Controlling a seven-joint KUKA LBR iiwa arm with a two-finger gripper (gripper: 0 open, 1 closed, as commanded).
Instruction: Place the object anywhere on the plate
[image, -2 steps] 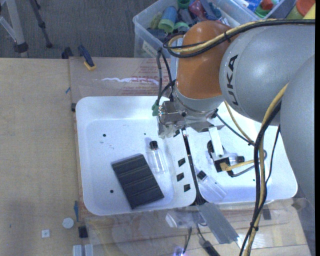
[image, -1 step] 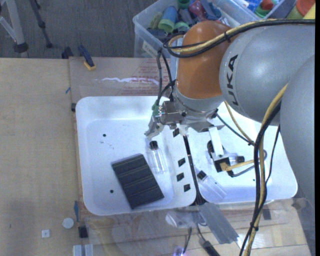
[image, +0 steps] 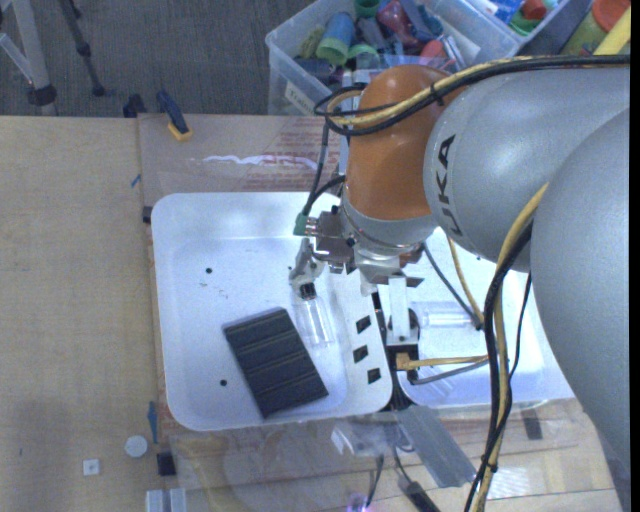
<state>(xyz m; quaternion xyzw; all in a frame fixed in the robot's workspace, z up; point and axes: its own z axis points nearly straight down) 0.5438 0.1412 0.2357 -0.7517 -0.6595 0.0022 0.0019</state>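
Dark ribbed slab (image: 274, 361) lies flat in left bin (image: 190, 250), toward front edge, turned at slant. No plate identifiable; slab could itself be the plate, cannot tell. Judgement: slab stiff, light, low profile, ridged top not slippery; flat lie leaves little to pinch, so take across short width at long edges, fingers straddling.

Gripper (image: 312, 300) hangs over bin's right part, just beside slab's upper right corner, apart from it. Clear fingers blur against white; how wide jaws stand, cannot tell. Nothing seen between them.
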